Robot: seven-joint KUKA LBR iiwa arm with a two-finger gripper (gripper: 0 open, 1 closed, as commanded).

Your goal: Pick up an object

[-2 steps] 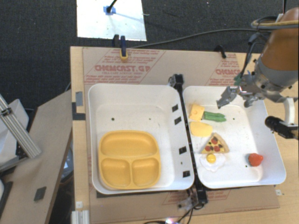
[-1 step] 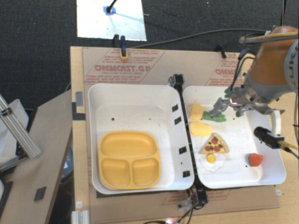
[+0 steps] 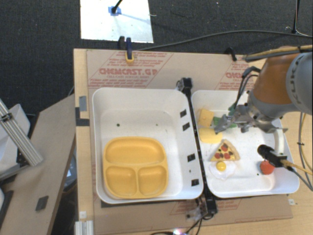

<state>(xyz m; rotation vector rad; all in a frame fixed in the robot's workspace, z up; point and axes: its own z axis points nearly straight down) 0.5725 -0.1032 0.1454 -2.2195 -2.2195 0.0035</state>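
Observation:
My gripper (image 3: 221, 123) hangs low over the back left part of the right bin (image 3: 288, 182), with the arm reaching in from the right. Its tip is right beside a yellow cheese wedge (image 3: 206, 116) and just above a paler yellow slice (image 3: 210, 135). A bit of green (image 3: 234, 125) shows under the gripper body. In front of it lie a pizza slice (image 3: 225, 152) and a fried egg (image 3: 221, 168). A small red tomato-like thing (image 3: 266, 168) sits at the bin's front right.
The left bin (image 3: 142, 102) holds a yellow divided plate (image 3: 136, 167) at its front. A black clip-lined divider (image 3: 191, 136) separates the bins. A cardboard sheet lies under both bins.

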